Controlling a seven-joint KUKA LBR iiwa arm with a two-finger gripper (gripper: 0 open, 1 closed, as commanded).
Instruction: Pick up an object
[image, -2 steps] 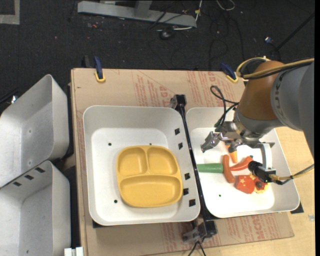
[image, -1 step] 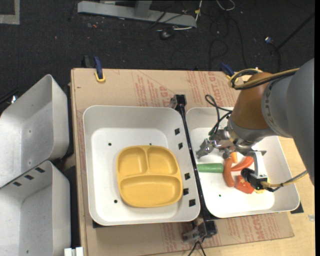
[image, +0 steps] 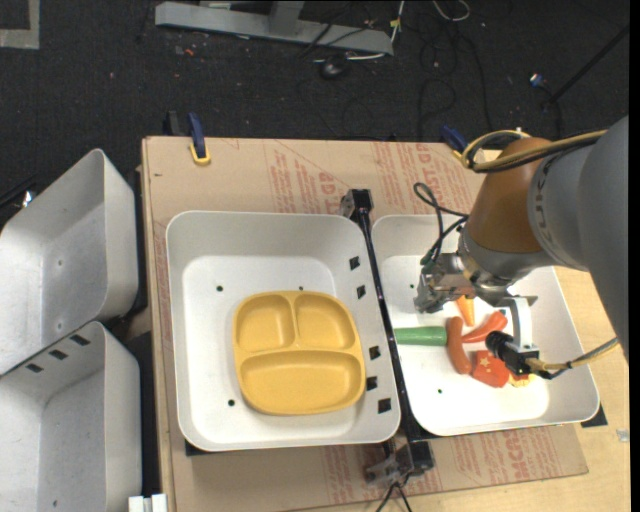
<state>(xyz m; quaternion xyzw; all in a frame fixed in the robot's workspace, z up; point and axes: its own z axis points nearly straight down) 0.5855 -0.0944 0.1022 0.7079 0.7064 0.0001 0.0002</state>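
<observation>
Tool (image: 440, 292) at the end of the grey arm (image: 570, 200) hangs low over the right bin (image: 570, 405), near that bin's upper-left part; the arm comes in from about three o'clock, its orange band (image: 505, 215) sitting just above the wrist. From above, the wrist hides the fingers — whether they are spread or closed, and whether anything is between them, cannot be told. Two shallow white bins lie side by side on a brown cardboard-covered surface (image: 270, 175). The left bin (image: 190, 260) holds a yellow divided plate (image: 298, 352) with three compartments, lying flat near its centre. In the right bin, a small cluster of toy foods lies just beside the tool, toward its four and five o'clock: a green stick-shaped piece (image: 420, 337) lying flat and pointing toward nine o'clock, an orange sausage-shaped piece (image: 456, 346) running from twelve to six, an orange wedge (image: 487, 326) at its two o'clock, and a red piece (image: 490, 371) at the cluster's five o'clock end. The pieces touch or overlap one another. Black cable (image: 540, 365) trails across the red piece toward three o'clock. Two more white bins (image: 60, 300) stand off the surface at nine o'clock, on a dark floor (image: 100, 80).
</observation>
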